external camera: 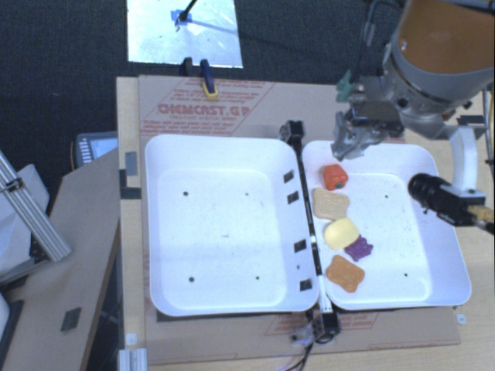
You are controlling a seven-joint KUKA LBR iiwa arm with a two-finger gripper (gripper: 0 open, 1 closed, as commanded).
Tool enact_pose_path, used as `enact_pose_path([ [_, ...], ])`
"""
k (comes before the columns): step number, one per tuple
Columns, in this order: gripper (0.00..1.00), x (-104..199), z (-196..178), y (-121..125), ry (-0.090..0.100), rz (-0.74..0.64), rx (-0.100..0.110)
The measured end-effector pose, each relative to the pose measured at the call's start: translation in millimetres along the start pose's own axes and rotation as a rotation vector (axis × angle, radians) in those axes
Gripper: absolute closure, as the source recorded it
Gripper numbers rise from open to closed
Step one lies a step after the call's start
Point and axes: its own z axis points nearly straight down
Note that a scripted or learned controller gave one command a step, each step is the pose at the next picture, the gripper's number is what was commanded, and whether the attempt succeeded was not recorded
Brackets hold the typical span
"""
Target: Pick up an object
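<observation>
Over the right bin's (445, 207) far rim hangs the gripper (349, 147), its fingers close together with nothing between them. Just below its tips lies an orange pepper (335, 177). Farther toward the near rim runs a line of toys along the divider: a toast slice (331, 204), a yellow lemon (340, 233), a purple piece (359, 248) (touching the lemon) and an orange biscuit (345, 273). Left of the gripper sits the left bin (220, 222).

arm (433, 60): grey metal | orange band | black cables | dark fingers (346, 147)
</observation>
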Motion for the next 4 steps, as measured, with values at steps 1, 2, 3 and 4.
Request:
enact_pose_path([
  [1,1.00,91,83,-2,-0.001,-0.008,0.012],
  [2,1.00,70,-60,0,0.005,0.005,-0.012],
  [3,1.00,133,-50,-1,0.002,-0.005,0.005],
  [4,1.00,110,204,-3,-0.007,0.005,0.019],
])
